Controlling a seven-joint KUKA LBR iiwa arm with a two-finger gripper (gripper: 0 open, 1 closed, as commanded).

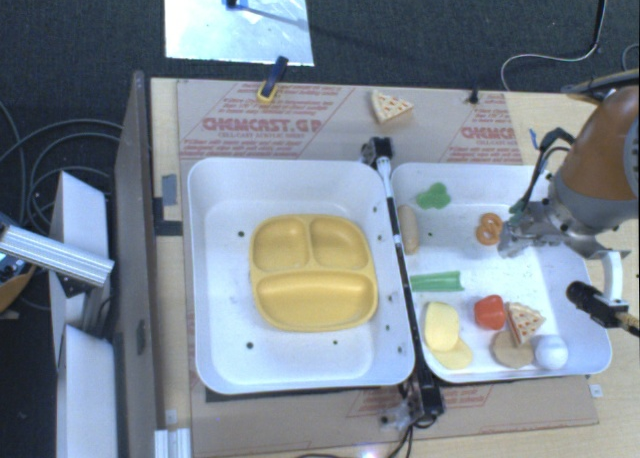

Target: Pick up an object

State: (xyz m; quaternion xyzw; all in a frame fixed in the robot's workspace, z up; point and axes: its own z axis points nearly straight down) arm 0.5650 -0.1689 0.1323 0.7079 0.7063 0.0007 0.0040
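My arm (605, 161) runs off the right edge, so only its wrist end shows. My gripper (520, 238) is too small and blurred to read its fingers. The biscuit (510, 351) lies partly under the pizza slice (523, 321).

Two white bins (215, 246) sit on a tan desk (330, 111) printed with red lettering. The left bin holds a yellow divided plate (312, 271). In the right bin (590, 341) lie a green leafy piece (433, 196), an orange pretzel (489, 228), a beige roll (408, 229), a green stick (435, 281), a pale yellow piece (442, 326), a red tomato (489, 312), a tan and red pizza wedge (524, 322), a brown cookie (511, 350) and a white egg (551, 352). Another yellow wedge with red dots (391, 106) lies on the desk. The arm (600, 161) is grey with an orange band, and the tool (518, 238) is grey metal. The floor (80, 36) is dark grey carpet, bearing a shiny silver sheet (238, 4).
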